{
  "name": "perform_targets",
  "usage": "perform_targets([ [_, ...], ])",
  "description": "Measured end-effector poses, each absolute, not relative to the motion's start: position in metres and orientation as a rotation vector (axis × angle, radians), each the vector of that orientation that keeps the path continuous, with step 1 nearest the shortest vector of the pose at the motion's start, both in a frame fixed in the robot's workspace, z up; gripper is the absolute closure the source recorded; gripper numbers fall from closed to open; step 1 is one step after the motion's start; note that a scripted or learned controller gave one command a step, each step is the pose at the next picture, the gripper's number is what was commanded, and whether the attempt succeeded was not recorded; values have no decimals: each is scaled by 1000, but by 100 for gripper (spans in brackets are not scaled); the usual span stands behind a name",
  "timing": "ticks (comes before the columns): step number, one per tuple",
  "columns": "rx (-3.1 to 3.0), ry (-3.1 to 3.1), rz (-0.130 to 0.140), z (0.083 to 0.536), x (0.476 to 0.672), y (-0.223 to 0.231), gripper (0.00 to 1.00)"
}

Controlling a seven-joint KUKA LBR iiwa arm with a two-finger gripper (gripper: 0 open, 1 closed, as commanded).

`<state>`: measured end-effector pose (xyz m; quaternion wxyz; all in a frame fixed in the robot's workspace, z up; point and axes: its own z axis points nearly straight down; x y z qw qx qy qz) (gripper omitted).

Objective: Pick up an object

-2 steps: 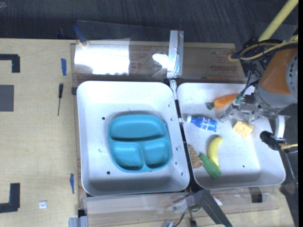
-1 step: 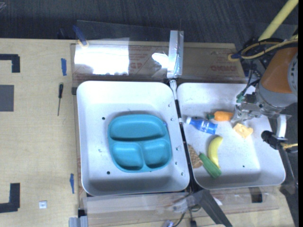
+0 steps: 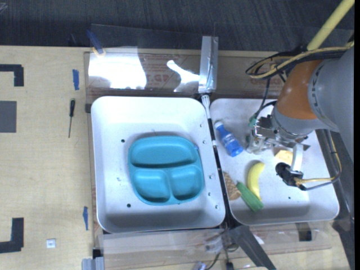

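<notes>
When we looked down on the bench [image 3: 39, 179], we saw two white bins standing side by side. The left bin [image 3: 107, 122] held a blue divided tray [image 3: 166, 170]. The tray lay flat in about the middle, with one long compartment on the far side and two smaller ones on the near side.

The right bin [image 3: 320, 207] held the smaller things. A blue bottle [image 3: 228, 139] lay on its side in the far part, near the wall that the two bins share. A banana [image 3: 256, 178] lay more to the near side, about in the middle of this bin. Its near end touched a green thing [image 3: 251, 199], which we could not name. Just beside the green thing, close to the shared wall, was a brown thing [image 3: 230, 185] that looked crumbly.

The arm [image 3: 332, 94] reached in from the right, with its orange band [image 3: 298, 94] above the far part of the right bin. The gripper [image 3: 260, 141] was low in this bin, near the blue bottle on its right side and just beyond the far end of the banana. It seemed apart from both. We could not tell whether the gripper was wide or narrow, or whether it held something, because the wrist covered it from above.
</notes>
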<state>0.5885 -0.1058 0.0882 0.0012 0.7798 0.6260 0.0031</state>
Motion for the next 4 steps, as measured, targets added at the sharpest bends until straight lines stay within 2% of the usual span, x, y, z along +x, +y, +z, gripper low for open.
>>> perform_targets([
  [1, 2375, 2044, 18, 192, 647, -62, 100],
  [2, 2384, 2044, 0, 185, 644, -64, 0],
  [3, 2399, 2031, -2, 184, 539, -69, 0],
  [4, 2194, 2254, -4, 94, 500, -102, 0],
])
